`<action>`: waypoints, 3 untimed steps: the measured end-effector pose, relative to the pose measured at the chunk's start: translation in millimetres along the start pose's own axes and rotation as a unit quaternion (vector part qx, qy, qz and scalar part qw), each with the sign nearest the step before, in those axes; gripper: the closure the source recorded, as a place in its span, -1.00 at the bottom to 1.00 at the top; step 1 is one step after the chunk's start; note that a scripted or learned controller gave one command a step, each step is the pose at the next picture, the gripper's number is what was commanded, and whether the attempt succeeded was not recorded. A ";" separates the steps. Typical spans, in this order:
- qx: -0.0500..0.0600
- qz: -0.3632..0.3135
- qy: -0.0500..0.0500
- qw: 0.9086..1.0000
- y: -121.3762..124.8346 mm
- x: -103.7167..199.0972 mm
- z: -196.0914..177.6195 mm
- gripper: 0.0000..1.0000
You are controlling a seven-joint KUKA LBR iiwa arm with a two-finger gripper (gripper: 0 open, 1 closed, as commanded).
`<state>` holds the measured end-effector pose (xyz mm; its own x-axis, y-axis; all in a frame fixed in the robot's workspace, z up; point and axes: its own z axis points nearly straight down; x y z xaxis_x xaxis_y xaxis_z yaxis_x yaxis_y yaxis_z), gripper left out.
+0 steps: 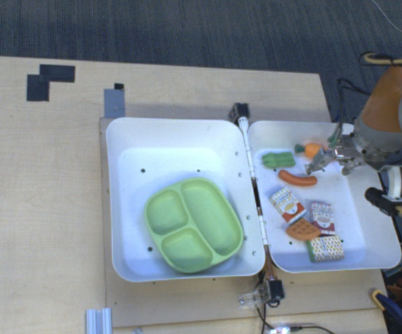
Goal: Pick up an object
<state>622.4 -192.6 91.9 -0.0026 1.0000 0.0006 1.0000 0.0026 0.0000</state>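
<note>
gripper [324,160] over your right bin [368,259], fingers narrow, seemingly holding nothing; view too small for certainty. sausage [298,179] just below-left of it, orange piece [312,149] just beside. green divided plate [194,225] in left bin [128,158].

Grey arm [396,127] w/ orange band, metal wrist, black cables

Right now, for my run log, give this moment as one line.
gripper over right bin | above hot dog | nothing seen held | green plate in left bin
</note>
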 end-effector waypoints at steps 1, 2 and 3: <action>-0.002 0.001 -0.001 1.000 -60.7 25.8 5.8 -1.00; -0.004 0.001 -0.001 1.000 -133.2 55.8 4.8 -1.00; -0.007 0.001 -0.002 1.000 -131.0 55.9 -6.3 1.00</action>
<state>491.3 -137.0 98.2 -0.0013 1.0000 -0.0026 0.9999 0.0013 0.0140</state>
